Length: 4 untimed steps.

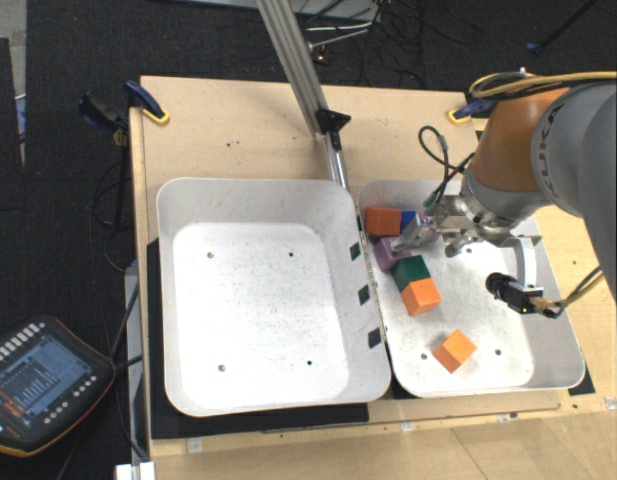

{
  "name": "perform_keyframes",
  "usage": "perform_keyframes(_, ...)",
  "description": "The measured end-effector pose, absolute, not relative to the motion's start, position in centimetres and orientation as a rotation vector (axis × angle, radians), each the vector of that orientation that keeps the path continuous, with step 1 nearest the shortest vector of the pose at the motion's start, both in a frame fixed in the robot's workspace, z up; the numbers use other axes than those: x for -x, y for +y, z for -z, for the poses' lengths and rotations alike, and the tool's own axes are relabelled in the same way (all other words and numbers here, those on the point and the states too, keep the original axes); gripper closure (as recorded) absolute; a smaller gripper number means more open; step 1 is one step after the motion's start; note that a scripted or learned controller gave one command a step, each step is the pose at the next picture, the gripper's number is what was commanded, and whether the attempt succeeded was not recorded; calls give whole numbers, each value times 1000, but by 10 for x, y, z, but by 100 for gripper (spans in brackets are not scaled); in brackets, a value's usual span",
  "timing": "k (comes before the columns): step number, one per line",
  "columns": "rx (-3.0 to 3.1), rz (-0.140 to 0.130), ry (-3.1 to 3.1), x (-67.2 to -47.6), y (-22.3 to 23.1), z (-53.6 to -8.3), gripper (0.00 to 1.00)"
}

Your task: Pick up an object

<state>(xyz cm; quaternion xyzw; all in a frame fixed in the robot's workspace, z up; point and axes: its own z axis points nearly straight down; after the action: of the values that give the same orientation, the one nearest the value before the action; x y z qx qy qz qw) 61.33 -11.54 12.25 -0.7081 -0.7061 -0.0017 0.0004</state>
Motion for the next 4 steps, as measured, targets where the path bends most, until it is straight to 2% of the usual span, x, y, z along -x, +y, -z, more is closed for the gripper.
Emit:
perform_keyframes(1, 2226, 7, -2224, -615, -116, -137, 100)
perform_keyframes(3, 2223, 7, -2229, -630, -113, -241, 100)
perform_keyframes(4, 2222, 5, -2229, -632, -112, -280, 100)
